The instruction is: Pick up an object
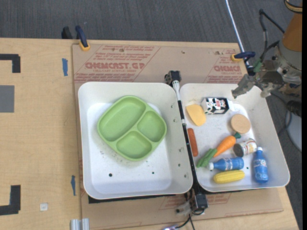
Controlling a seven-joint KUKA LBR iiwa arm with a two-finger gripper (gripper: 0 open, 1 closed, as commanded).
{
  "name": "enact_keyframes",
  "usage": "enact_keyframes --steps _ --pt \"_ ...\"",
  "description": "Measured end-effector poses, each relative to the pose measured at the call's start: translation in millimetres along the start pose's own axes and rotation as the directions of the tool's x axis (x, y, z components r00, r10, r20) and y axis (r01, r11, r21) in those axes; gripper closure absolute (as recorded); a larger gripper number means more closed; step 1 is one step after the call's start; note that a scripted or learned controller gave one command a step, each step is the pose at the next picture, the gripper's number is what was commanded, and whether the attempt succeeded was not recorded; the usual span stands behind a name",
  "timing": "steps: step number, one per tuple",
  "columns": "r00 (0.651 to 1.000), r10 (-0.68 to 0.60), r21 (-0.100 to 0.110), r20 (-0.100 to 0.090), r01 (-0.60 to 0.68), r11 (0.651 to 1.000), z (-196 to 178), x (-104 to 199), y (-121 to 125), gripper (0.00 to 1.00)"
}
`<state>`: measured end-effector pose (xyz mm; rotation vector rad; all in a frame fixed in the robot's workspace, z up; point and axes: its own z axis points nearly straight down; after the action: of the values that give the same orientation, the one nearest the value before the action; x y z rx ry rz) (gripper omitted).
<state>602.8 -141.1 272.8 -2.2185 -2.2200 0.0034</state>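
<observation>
Hovering over the right shallow white plastic bin (274,128), at its far right corner, my gripper (249,86) grips nothing; I cannot tell its spread. This bin's toys lie nearer: black-and-white cow-print carton (215,105), yellow cheese wedge (195,114), orange carrot (224,145). Left of it, another bin (91,128) holds a green divided plate (132,127). The cardboard (120,63) reads "CHEMCAST".
</observation>
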Motion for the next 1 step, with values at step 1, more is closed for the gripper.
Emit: enact_keyframes --steps 1 --pt "1.000 -0.030 -0.001 0.000 0.030 1.000 110.6 -12.3 -64.4 0.00"
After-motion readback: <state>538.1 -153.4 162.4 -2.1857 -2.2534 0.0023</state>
